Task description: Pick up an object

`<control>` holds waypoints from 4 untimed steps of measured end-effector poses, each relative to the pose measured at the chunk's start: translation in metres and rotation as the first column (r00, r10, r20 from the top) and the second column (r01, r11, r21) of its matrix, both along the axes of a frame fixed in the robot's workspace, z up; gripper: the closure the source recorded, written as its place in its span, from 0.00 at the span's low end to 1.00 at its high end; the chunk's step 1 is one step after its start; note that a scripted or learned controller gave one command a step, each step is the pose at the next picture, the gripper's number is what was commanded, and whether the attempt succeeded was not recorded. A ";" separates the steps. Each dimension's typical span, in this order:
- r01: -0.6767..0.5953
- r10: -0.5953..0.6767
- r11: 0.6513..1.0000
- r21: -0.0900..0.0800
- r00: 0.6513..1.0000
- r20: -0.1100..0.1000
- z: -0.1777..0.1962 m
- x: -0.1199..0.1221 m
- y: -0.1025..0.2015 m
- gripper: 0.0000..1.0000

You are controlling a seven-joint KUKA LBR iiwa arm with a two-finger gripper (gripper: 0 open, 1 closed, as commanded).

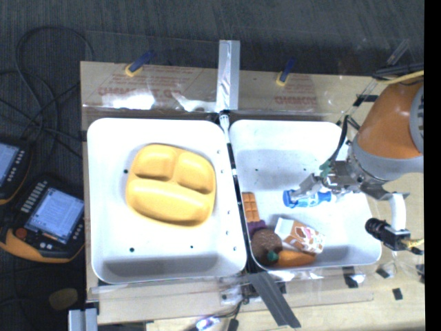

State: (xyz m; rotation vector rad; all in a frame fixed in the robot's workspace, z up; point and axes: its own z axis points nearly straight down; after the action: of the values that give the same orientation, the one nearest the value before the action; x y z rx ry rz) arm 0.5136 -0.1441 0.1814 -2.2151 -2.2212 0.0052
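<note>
The gripper sits low in the right bin, its fingers closed around a small blue-and-white bottle lying on its side on the bin floor near the middle. Toward the bin's near left corner lie a white snack packet, an orange carrot, a dark brown round piece and a waffle-like orange bar. The left bin holds a yellow divided tray. Both bins rest on the table.
</note>
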 end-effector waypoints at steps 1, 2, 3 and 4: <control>0.010 -0.010 1.000 0.000 1.000 0.000 -0.003 0.038 0.033 0.00; 0.155 -0.155 0.988 0.001 0.988 -0.002 -0.035 0.029 0.016 0.00; -0.095 0.095 0.995 -0.003 0.995 0.000 -0.083 0.105 0.047 0.00; -0.093 0.093 0.996 -0.002 0.996 0.001 -0.028 0.131 0.046 0.00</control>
State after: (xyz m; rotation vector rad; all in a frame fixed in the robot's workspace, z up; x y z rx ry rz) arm 0.6445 -0.0982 0.1535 -2.1112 -2.3232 0.0061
